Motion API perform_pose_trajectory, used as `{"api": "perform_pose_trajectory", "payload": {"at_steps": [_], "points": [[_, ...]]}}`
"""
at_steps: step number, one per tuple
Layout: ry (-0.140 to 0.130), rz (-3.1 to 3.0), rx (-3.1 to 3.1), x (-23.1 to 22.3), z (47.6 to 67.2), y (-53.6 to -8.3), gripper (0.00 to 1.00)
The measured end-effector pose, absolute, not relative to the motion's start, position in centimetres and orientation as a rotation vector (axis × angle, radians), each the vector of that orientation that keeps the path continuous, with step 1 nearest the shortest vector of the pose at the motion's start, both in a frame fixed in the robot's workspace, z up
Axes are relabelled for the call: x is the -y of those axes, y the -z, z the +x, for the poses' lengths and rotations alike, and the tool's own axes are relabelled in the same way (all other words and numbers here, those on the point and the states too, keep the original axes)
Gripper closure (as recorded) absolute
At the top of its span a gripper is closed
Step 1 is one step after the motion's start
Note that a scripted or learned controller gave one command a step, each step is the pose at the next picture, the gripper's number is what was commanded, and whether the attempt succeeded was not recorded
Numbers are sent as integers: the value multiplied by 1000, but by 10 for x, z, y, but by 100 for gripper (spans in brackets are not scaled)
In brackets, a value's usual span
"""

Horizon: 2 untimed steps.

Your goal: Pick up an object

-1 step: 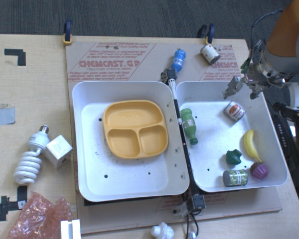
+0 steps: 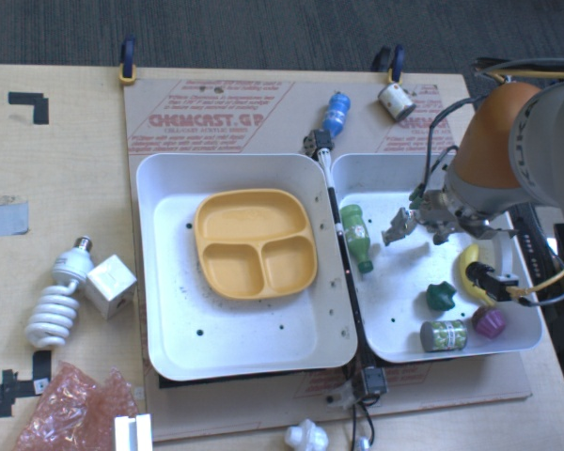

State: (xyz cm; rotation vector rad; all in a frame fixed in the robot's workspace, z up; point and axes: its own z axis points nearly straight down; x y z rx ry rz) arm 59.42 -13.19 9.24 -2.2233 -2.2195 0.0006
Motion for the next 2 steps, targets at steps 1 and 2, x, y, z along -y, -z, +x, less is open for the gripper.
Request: {"api": "perform_pose_trajectory", "payload": {"at_steps": [1,2], "points": [[0,-2230,2227,98,644,-95,0],[0,-2225,2228,97,644,-104,100]]}}
